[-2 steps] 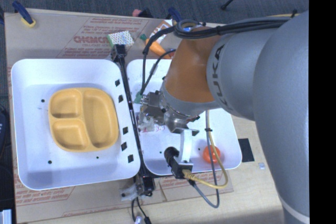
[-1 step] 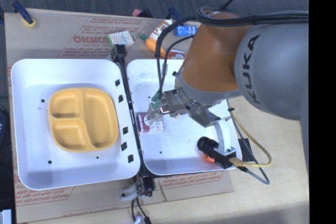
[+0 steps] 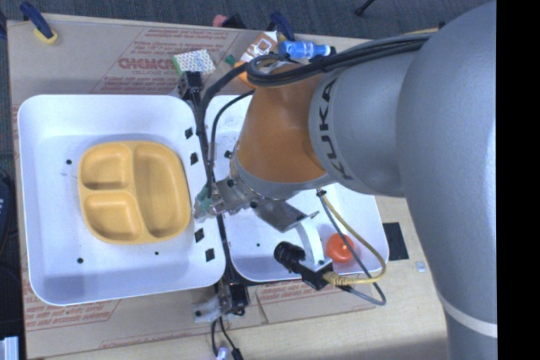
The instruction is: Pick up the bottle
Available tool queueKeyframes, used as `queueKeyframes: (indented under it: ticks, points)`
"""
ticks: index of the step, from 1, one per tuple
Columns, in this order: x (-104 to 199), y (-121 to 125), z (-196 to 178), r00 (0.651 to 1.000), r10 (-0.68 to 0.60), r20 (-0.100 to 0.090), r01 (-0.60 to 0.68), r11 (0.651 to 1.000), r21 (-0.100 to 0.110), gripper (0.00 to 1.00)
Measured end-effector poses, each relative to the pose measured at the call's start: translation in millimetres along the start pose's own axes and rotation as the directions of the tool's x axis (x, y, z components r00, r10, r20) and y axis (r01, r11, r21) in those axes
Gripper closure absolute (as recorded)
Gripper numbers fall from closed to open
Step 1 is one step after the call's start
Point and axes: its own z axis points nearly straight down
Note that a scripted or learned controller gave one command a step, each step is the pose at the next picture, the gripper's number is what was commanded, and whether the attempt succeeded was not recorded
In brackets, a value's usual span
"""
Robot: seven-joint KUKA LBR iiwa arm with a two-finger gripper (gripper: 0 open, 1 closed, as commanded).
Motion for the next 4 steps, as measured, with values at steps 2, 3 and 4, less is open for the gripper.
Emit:
queueKeyframes:
  ticks: [2,3,4]
  points:
    - [28.4,9.2,0.6,0.879,-0.478,0.001,0.478,0.879,0.000,1.00]
    - [-6.0,-0.9,-143.5,0.814,-0.581,0.007,0.581,0.814,-0.004,1.00]
    - [22.1,7.6,0.2,0.821,-0.571,0.004,0.571,0.821,-0.002,1.00]
